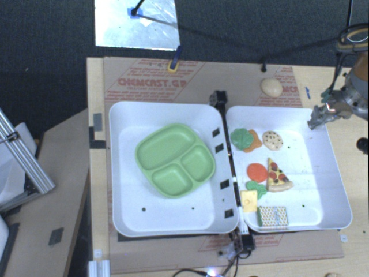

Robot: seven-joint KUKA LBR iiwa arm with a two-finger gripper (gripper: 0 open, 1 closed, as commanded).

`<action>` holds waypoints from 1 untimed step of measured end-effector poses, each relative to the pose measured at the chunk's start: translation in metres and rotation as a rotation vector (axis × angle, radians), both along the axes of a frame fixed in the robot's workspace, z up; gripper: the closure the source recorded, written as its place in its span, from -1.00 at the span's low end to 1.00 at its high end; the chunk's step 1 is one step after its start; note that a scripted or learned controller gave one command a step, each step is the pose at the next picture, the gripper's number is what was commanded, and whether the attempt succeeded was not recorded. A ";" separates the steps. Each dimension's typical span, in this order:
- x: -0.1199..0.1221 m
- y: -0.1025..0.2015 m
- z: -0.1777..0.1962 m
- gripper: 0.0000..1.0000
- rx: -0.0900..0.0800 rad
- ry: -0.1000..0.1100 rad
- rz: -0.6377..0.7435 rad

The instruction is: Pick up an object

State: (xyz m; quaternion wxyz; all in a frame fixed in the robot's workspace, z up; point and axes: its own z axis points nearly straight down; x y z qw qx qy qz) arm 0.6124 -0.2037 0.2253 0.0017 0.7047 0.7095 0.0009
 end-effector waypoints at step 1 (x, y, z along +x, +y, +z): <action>0.001 0.059 0.000 1.00 0.001 0.002 0.003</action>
